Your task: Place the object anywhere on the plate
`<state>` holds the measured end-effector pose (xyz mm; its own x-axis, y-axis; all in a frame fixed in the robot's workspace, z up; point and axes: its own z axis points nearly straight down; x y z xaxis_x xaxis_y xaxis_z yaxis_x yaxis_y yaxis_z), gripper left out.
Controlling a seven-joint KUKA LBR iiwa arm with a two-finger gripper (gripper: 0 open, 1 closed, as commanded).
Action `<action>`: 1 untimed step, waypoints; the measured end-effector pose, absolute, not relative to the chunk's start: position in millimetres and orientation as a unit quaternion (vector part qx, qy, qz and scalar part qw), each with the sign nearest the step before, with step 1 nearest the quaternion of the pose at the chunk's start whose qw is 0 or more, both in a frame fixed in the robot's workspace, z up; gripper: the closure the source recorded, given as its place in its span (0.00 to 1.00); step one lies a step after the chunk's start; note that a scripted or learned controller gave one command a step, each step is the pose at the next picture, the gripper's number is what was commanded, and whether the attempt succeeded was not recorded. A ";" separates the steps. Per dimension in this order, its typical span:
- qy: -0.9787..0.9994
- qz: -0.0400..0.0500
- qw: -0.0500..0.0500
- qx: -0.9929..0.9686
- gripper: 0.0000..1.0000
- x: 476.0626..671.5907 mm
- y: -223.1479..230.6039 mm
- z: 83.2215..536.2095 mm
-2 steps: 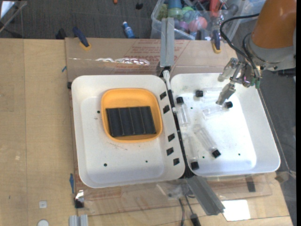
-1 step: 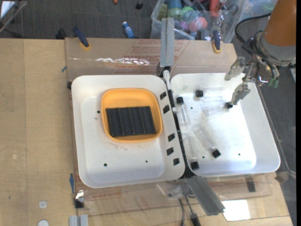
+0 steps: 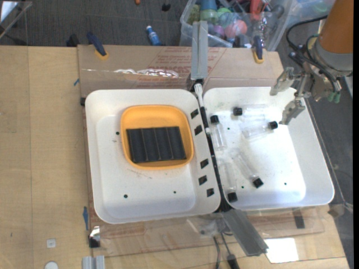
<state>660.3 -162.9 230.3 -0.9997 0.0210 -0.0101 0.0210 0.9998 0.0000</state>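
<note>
Two bins [image 3: 101, 206]: orange plate [image 3: 157, 116] bears black object [image 3: 156, 144]; fingers [image 3: 287, 100] spread open, holding nothing.

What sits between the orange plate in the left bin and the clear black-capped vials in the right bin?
In the camera view, the two bins' adjoining white rims, carrying a row of small black tabs, lie between the plate and the vials.

Lighting is bright and even, from overhead. The white bin [image 3: 314, 167] below the claw [image 3: 287, 98] is near overexposed, washing out detail. Shadows are soft and short. Focus is slightly soft throughout.
</note>
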 end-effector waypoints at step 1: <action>0.999 0.000 0.005 -0.033 0.00 665.8 -184.5 215.9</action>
